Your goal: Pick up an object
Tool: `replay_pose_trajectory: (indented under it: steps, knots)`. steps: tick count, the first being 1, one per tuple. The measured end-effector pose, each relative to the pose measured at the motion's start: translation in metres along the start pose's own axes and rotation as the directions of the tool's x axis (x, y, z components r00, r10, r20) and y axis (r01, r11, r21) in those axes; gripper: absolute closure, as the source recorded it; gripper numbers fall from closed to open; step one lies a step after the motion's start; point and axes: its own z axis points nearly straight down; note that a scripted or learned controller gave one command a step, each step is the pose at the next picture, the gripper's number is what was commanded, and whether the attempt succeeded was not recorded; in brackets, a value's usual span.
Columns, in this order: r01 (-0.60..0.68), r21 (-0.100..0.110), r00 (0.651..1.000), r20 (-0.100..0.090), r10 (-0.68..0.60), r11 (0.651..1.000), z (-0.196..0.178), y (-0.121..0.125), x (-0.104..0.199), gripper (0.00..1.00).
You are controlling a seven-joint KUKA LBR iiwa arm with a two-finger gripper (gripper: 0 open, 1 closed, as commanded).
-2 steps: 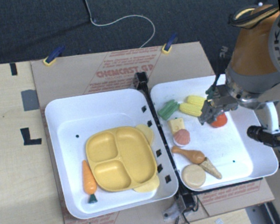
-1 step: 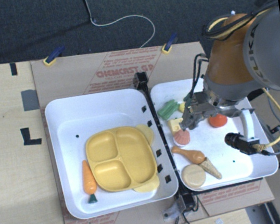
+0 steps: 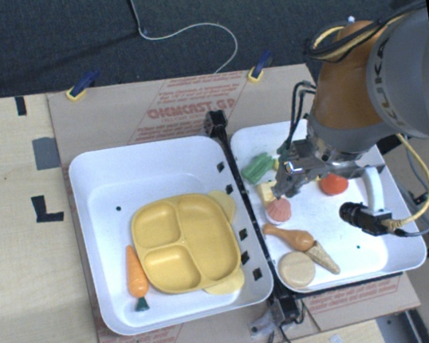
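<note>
My gripper [image 3: 287,183] hangs low over the upper left part of the right bin [image 3: 390,260], its dark fingers pointing down-left. Just beside the fingertips lie a small yellow block [image 3: 268,193] and a pink round piece [image 3: 279,210]. A green item [image 3: 257,168] lies up-left of them near the divider. A red-orange piece [image 3: 334,184] rests to the right, partly under the wrist. Lower down are a brown drumstick [image 3: 291,236], a tan round biscuit [image 3: 297,269] and a cone [image 3: 323,257]. I see nothing between the fingers.
The left bin [image 3: 90,178] holds a yellow divided plate [image 3: 185,240], an orange carrot [image 3: 135,274] at its left and a yellow flat piece [image 3: 224,284] under the plate. A black cable and connector [image 3: 365,217] dangle over the right bin.
</note>
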Motion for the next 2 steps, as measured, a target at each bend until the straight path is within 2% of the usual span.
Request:
replay_pose_trajectory:
  steps: [1,2]
  knots:
    - [0.0,-0.001,1.0,-0.001,0.0,1.0,0.0,0.009,0.002,1.0]
    - [0.0,-0.002,1.0,-0.001,0.0,1.0,-0.017,0.009,-0.004,1.0]
